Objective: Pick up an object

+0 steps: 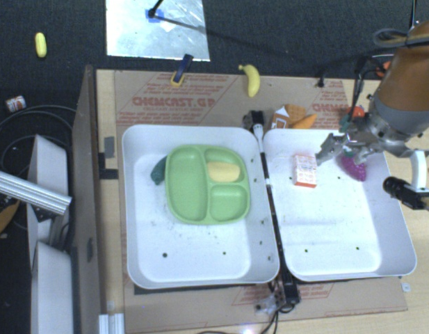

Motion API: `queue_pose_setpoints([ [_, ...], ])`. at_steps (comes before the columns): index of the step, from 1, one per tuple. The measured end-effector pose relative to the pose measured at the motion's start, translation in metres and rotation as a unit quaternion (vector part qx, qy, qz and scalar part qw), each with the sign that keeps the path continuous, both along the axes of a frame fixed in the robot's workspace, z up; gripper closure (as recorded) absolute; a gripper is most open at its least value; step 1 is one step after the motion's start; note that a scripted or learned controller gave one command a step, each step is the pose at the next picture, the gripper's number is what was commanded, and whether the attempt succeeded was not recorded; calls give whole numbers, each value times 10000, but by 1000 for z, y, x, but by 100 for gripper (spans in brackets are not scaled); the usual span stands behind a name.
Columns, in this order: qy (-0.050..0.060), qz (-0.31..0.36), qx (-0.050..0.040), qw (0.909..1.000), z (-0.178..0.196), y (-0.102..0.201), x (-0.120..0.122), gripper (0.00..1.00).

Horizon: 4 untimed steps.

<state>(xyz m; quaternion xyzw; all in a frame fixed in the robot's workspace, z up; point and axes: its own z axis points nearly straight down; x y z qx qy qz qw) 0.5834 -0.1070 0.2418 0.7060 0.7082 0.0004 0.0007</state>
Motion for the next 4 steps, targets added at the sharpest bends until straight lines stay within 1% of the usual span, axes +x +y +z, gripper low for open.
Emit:
queue_pose_setpoints([
  [1, -42, -12, -16, 10000, -143, -33, 30, 0],
  [2, -53, -15, -25, 10000, -72, -89, 78, 0],
  [3, -17, -10, -10, 10000, -91, -100, 86, 0],
  [4, 10, -8, -1, 10000, -160, -99, 79, 0],
])
